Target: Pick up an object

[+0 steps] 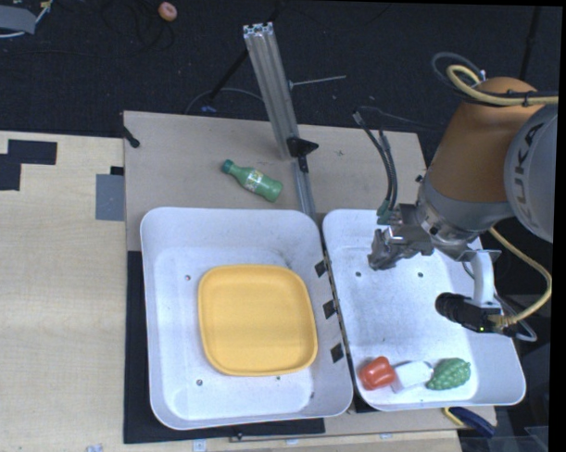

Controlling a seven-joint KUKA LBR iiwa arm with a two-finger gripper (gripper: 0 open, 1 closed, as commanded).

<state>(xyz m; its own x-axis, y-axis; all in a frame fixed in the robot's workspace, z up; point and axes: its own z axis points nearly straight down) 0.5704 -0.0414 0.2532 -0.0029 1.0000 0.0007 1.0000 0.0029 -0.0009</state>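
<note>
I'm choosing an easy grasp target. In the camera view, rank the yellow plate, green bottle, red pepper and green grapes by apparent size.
1. yellow plate, by far
2. green bottle
3. green grapes and red pepper: too alike to rank

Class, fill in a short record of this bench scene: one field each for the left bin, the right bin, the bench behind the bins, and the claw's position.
left bin: yellow plate lying flat
right bin: red pepper, white block and green grapes in a row at the near edge
bench behind bins: green bottle on its side
claw: over the far part of the right bin, apart from the three items
</note>
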